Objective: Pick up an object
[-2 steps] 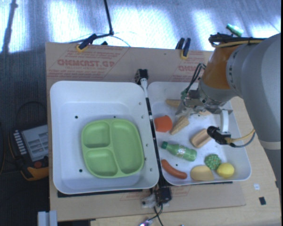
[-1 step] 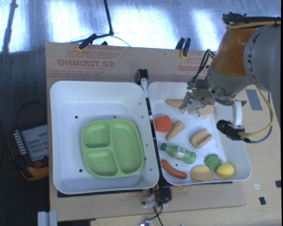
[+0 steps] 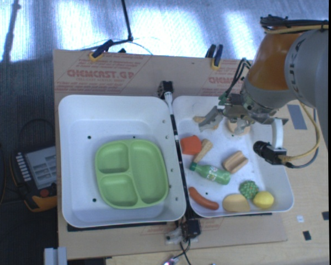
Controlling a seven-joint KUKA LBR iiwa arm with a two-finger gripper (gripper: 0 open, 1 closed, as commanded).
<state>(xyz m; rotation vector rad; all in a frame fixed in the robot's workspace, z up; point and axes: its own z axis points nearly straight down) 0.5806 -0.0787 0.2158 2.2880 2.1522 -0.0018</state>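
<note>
Green bottle (image 3: 210, 173) below gripper (image 3: 225, 117)

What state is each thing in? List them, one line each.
gripper: low over the right bin's far end, nothing seen held.
green bottle: lying on its side.
green tray: flat in the left bin, compartments bare.
hot dog bun: lying flat.
sausage: lying by the bin's near wall.
lemon: resting in the near corner.

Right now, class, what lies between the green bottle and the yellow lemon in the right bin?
In the camera view, a green broccoli lies between the green bottle and the yellow lemon, touching the lemon.
</note>
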